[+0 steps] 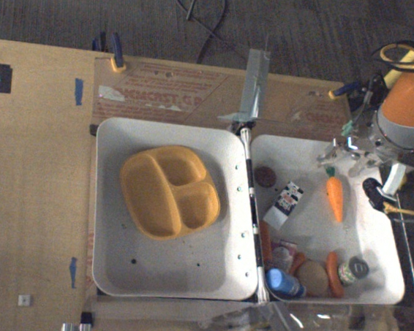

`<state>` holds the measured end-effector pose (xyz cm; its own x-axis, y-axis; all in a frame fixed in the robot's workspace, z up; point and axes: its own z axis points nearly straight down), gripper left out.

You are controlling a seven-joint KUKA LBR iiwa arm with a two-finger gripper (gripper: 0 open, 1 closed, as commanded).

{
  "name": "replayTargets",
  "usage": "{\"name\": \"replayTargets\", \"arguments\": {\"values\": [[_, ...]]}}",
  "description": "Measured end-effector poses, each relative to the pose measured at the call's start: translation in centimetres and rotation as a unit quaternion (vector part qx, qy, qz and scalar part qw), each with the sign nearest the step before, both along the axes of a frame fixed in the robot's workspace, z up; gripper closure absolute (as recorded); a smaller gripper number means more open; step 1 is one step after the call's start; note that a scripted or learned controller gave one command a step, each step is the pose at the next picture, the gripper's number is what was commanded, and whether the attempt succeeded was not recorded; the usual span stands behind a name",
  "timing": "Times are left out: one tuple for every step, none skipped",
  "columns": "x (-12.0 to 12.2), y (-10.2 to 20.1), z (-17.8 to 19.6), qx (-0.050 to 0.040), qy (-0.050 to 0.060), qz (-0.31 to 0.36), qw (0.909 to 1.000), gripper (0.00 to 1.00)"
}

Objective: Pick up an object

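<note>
An orange carrot (335, 200) with a small green tip lies in the right bin (396, 251), pointing toward the back wall. My gripper (346, 159) hangs just behind the carrot's green end, near the bin's back right corner. It is open, and nothing sits between its fingers (331, 156). Farther left in the same bin are a small white carton (285, 202) and a dark brown disc (265, 176).
The left bin (103, 246) holds a yellow divided plate (170, 191). Along the right bin's front wall crowd a blue bottle (281, 281), a tan lump (314, 277), an orange-red sausage shape (334, 274) and a small dark-lidded jar (353, 270). A metal divider (253, 92) stands behind the bins.
</note>
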<state>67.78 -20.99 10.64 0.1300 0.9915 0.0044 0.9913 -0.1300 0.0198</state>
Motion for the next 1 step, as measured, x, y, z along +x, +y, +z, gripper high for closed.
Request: {"name": "replayTargets", "arguments": {"values": [[-0.09,0.08,-0.03,-0.0022,0.001,0.016,0.9999,0.0]]}}
